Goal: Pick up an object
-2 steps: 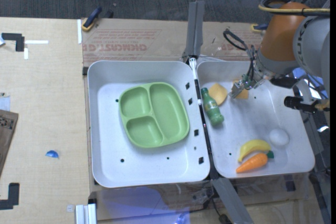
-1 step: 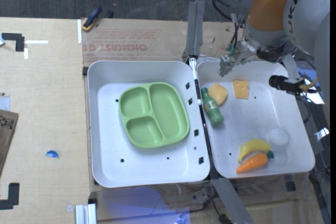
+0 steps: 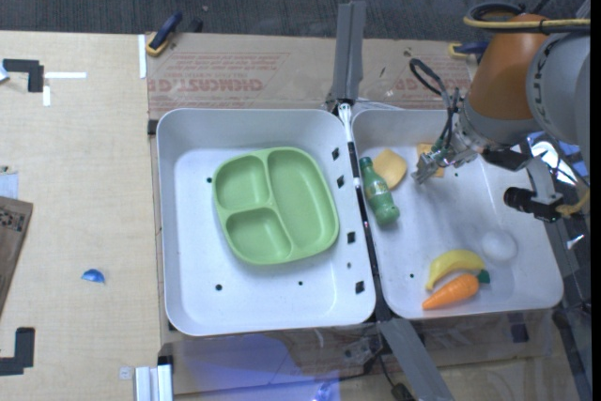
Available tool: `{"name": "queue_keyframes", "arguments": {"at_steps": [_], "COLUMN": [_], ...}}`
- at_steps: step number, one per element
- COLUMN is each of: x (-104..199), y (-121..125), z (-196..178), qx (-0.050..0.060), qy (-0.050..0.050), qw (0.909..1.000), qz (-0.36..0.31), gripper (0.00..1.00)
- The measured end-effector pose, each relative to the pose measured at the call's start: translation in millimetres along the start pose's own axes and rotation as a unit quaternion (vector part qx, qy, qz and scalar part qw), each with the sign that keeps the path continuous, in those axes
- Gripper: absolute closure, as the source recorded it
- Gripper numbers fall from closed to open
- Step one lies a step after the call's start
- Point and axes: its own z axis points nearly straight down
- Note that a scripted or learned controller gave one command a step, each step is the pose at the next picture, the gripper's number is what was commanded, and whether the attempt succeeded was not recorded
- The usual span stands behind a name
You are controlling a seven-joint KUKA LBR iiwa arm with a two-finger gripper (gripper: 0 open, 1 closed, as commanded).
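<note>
**Inspector:** Since no item sits between its fingers, the gripper [image 3: 430, 166] is logged as holding nothing; it hangs low over the upper part of the right bin [image 3: 526, 296], fingers slightly parted.

**Clerk:** Nearest objects?

**Inspector:** A yellow-tan piece [image 3: 391, 168] lies just left of the fingertips. A green bottle [image 3: 378, 192] lies along the bin's left wall, beside that piece.

**Clerk:** Lower down?

**Inspector:** A banana [image 3: 454, 264] and a carrot [image 3: 452, 290] lie touching near the bin's lower edge, well apart from the gripper.

**Clerk:** The left bin [image 3: 183, 230]?

**Inspector:** It holds a green three-compartment plate [image 3: 275, 204], flat, near centre. A small blue object [image 3: 92, 276] lies on the bench at lower left.
</note>
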Motion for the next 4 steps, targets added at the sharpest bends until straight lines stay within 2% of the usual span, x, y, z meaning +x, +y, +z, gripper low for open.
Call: {"name": "queue_keyframes", "arguments": {"at_steps": [1,2,3,4], "x": [6,-40,-3,-4], "y": [40,0,36,37], "z": [-1,-98,-2,-12], "qx": [-0.001,0.000,-0.001,-0.002], "qy": [0.000,0.000,0.000,-0.001], "qw": [0.9997,0.9998,0.9937,0.9938], "qz": [-0.023,0.020,-0.112,-0.111], "gripper": [0.00,0.00,0.00,1.00]}}
